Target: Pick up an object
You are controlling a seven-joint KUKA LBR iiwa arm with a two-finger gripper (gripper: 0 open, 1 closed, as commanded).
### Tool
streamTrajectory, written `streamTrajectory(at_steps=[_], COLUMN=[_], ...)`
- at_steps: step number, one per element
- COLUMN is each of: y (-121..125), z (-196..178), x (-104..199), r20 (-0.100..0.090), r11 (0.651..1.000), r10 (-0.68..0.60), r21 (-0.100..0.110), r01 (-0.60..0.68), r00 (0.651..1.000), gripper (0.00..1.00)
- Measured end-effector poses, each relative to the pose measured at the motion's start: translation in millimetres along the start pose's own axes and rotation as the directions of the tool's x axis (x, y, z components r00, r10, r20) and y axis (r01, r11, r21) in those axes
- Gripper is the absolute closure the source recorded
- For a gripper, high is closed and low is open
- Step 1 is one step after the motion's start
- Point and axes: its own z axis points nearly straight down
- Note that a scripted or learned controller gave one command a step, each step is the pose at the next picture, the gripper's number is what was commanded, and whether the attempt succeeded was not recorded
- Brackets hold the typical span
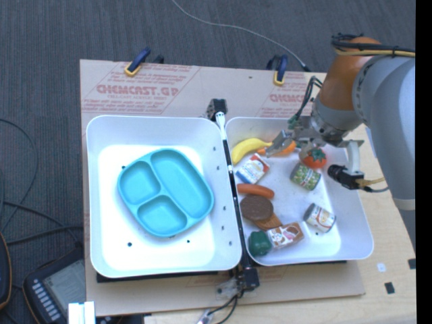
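The fingers (283, 144) hang low over the far end of the right bin (351, 238), whether spread or pinching I cannot tell, seemingly angling for the orange carrot (289, 150) lying just beside the banana (246, 147), with the tomato (313, 158) close by.

The arm (378, 100) is cut off by the right edge and hides part of the right bin's (351, 245) far rim. The gripper (291, 140) covers part of a carrot (287, 150). A dark device (50, 290) is cropped at the bottom edge.
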Motion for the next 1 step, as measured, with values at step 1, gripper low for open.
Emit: streamTrajectory(at_steps=[1], y=[-0.5], z=[-10.0], x=[-2.4], r20=[0.006], r11=[1.0], r10=[0.0], r21=[0.001], r01=[0.0], r00=[1.0], gripper=[1.0])
